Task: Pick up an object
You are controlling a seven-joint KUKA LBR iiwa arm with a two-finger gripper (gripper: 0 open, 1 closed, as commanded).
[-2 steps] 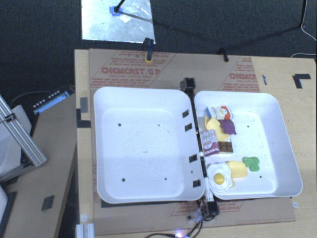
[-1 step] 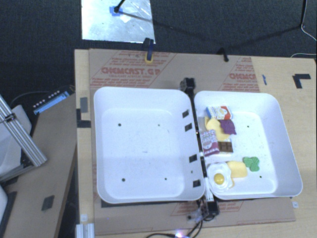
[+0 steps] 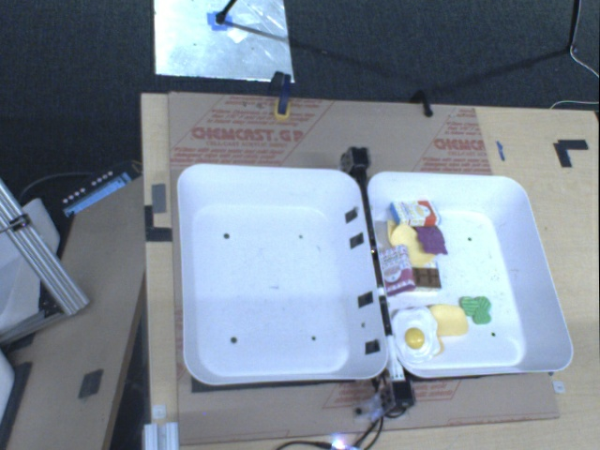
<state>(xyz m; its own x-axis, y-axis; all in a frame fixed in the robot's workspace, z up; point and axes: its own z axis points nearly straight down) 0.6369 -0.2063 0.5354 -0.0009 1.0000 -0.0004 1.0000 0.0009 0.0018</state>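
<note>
Toys [image 3: 424, 272] on white bin [image 3: 525, 251] (bench)

Two shallow white bins sat side by side on the desk [image 3: 234, 125]. The right bin [image 3: 534, 261] held small toy foods along its left side: a fried egg [image 3: 415, 336], a purple piece [image 3: 431, 240] and a green piece [image 3: 476, 308]. The left bin [image 3: 272, 270] lay just beside it.

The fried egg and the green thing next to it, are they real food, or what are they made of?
Probably toys, not real food. The fried egg looks like moulded plastic: its white is smooth and evenly coloured, with a neat round yolk and a slight shine. The small green piece also looks like plastic, flat bright colour, though it is too small to tell what it is. Both lie in the right bin, seemingly glossy white plastic.
</note>
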